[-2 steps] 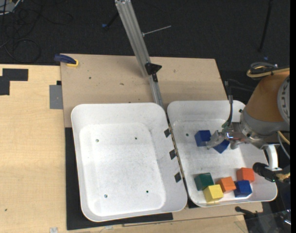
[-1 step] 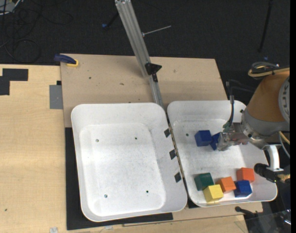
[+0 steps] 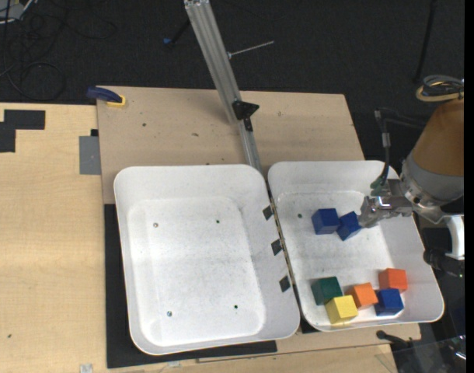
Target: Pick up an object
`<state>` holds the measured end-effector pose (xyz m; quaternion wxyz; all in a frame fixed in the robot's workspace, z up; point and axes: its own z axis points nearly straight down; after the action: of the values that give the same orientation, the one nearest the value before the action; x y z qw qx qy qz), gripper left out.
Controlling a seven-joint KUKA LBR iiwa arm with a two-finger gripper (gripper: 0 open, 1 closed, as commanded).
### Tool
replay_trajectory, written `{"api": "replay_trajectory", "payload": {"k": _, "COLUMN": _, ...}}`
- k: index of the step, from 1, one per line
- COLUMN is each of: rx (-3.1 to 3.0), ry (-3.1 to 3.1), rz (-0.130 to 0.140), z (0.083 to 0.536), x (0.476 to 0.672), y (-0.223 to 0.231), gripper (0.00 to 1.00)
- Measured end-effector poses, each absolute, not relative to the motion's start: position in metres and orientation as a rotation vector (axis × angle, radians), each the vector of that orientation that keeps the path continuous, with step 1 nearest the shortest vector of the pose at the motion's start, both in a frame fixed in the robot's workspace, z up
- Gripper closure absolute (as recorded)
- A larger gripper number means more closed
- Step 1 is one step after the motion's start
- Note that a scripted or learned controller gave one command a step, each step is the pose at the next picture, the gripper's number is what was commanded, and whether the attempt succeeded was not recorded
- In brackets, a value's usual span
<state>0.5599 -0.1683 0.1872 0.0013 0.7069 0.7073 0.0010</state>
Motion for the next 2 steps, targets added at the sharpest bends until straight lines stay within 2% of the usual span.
{"api": "replay_trajectory", "payload": {"k": 2, "rx": 2.218, "ry": 2.220, "rz": 0.003, "z": 0.295, "x": 0.554, "y": -0.165, "gripper": 1.00}}
